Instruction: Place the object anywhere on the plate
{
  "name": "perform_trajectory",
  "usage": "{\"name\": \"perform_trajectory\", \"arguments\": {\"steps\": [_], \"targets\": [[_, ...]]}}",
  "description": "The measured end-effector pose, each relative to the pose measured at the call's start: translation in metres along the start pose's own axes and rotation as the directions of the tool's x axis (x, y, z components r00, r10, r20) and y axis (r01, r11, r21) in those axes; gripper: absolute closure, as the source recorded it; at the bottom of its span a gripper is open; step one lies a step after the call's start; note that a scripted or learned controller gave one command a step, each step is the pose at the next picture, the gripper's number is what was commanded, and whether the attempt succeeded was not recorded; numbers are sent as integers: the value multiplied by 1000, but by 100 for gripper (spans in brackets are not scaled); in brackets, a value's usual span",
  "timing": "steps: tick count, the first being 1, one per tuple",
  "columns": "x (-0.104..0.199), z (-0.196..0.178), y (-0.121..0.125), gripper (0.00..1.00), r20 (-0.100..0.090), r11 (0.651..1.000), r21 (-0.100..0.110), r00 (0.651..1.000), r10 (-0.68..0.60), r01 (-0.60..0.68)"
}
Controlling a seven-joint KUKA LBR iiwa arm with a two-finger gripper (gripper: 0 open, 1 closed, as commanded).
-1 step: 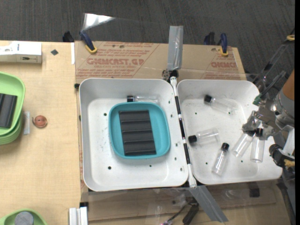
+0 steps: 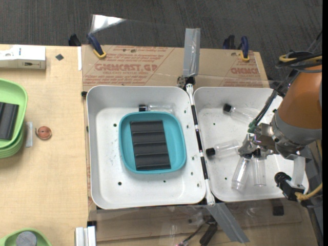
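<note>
End effector point(image 2: 249, 150) over clear tubes point(image 2: 241, 171)

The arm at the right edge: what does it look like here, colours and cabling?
The arm shows a broad orange band above a grey wrist. Below it sits a metallic gripper with a green fitting. Yellow and black cables loop beside it.

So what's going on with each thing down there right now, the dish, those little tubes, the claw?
Teal plate: sits flat in the left bin, holding a black ridged block.
Capped vial: lies in the left bin, just beyond the plate.
Clear vials: lie scattered on the right bin floor, none on the plate.
Pincer: low over the right bin's vials; grip unclear.
</note>
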State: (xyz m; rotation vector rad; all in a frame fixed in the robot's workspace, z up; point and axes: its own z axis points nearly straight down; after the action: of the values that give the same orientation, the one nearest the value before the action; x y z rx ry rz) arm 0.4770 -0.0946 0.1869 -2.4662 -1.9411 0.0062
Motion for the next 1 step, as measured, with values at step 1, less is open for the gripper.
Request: {"name": "perform_trajectory", "arguments": {"steps": [1], "targets": [[65, -3, -15, 100, 1, 995, -1, 995, -101, 101]]}}
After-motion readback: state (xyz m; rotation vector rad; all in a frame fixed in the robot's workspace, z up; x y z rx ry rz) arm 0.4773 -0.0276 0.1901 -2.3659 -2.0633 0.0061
